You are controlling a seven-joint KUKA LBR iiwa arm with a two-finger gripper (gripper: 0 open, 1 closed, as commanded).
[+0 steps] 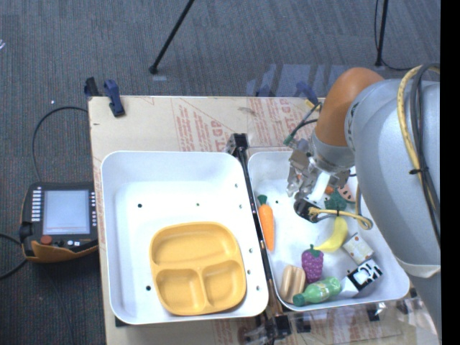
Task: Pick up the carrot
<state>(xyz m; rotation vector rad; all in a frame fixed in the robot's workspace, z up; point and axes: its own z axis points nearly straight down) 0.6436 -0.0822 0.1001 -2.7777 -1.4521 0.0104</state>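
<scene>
gripper [307,190] is seen over the right bin [282,165].
carrot [267,223] is laid by the bin's left wall, apart from it; jaw state cannot be told.

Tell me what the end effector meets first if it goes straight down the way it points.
Probably bare floor of the right bin, right of the carrot; the end effector hangs there, though depth is unclear.

The grey arm [399,164] reaches in from the right, bulky and bent downward. Its orange band [343,106] sits above the wrist. The pincer [307,192] points down and leftward, hanging low near the arm's end.
</scene>
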